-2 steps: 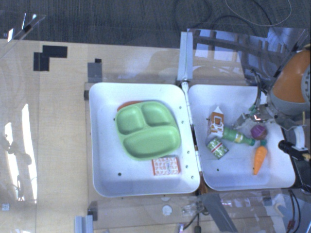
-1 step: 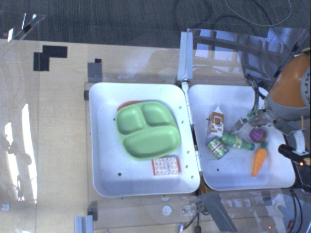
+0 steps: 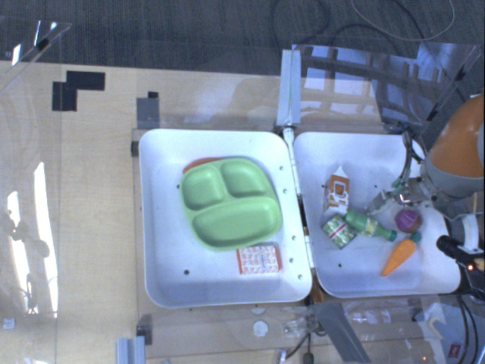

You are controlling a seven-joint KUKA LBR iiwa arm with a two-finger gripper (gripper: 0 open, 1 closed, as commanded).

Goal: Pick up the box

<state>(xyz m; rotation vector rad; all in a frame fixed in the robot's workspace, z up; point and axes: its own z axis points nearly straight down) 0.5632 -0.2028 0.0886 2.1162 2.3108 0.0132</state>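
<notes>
A small orange-and-white carton box (image 3: 338, 191) lies in the right bin (image 3: 356, 149), left of its centre. A flat box with a red-and-white pattern (image 3: 258, 258) lies in the left bin (image 3: 163, 226), just below the green plate. My gripper (image 3: 391, 197) hangs low over the right bin, right of the carton and just above the green bottle (image 3: 370, 224). It is apart from both boxes and nothing shows in its grasp. The grey wrist and orange band (image 3: 461, 139) rise behind it at the right edge.
A green divided plate (image 3: 229, 202) fills the middle of the left bin, with something red under its far edge. The right bin also holds a green can (image 3: 339, 230), a purple round object (image 3: 408, 219) and a carrot (image 3: 399, 256). A clear-walled frame (image 3: 364, 82) stands behind.
</notes>
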